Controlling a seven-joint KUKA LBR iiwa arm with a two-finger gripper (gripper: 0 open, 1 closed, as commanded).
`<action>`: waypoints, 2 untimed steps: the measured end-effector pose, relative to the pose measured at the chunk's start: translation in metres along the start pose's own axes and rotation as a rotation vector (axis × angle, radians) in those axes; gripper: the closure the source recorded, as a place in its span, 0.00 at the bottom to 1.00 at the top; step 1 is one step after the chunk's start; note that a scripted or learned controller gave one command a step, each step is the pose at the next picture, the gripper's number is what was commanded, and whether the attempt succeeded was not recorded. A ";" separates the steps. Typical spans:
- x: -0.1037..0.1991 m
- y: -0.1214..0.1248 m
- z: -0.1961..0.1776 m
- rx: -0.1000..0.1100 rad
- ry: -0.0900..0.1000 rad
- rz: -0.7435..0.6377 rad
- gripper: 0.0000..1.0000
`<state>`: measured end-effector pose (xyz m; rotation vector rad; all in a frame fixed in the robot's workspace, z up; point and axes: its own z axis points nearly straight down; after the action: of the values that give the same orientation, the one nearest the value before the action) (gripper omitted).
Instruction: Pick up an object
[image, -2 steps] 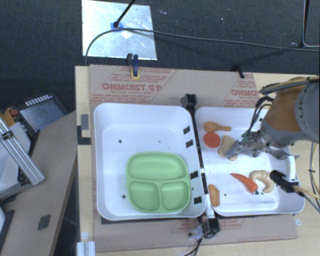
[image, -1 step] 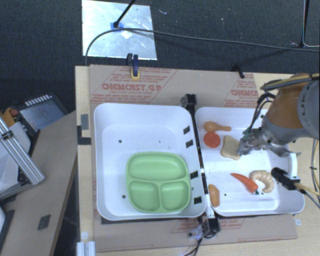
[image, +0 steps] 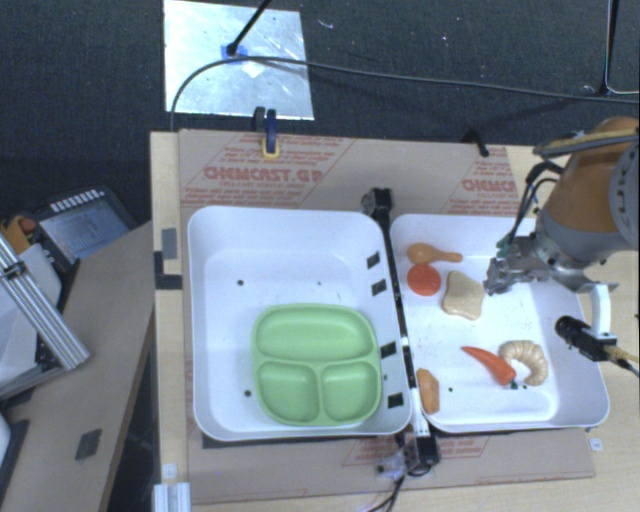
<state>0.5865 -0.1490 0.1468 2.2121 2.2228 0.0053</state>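
In the camera view the table (image: 165, 330) carries two shallow white plastic bins side by side. The left bin (image: 230, 250) holds a pale green three-compartment plastic tray (image: 315, 362), lying toward the bin's near edge.

The right bin (image: 575, 400) serves as the landmark for the loose items. Near its far left corner lies a small orange-tan toy shaped like a drumstick (image: 433, 254), and just nearer than that, touching or almost touching it, a round red toy tomato (image: 424, 280). Beside the tomato, toward the bin's middle, rests a beige, lumpy bread-like piece (image: 463, 297). Nearer the front, in the bin's middle, a red chili pepper toy (image: 489, 364) lies at a slant, its tip close against a curled, pale orange shrimp toy (image: 527, 361). At the bin's near left corner, against the wall, sits a small orange oblong piece (image: 428, 390).

The grey arm with its orange band (image: 590, 190) reaches over the bin's far right side. The claw (image: 503, 272) hangs just right of the beige piece; whether its fingers are spread or closed cannot be told, and nothing is seen gripped.
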 end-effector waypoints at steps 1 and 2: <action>0.006 0.008 -0.061 -0.003 0.000 -0.001 1.00; 0.013 0.012 -0.124 -0.002 0.000 -0.002 1.00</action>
<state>0.5973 -0.1358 0.2705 2.2091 2.2234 0.0077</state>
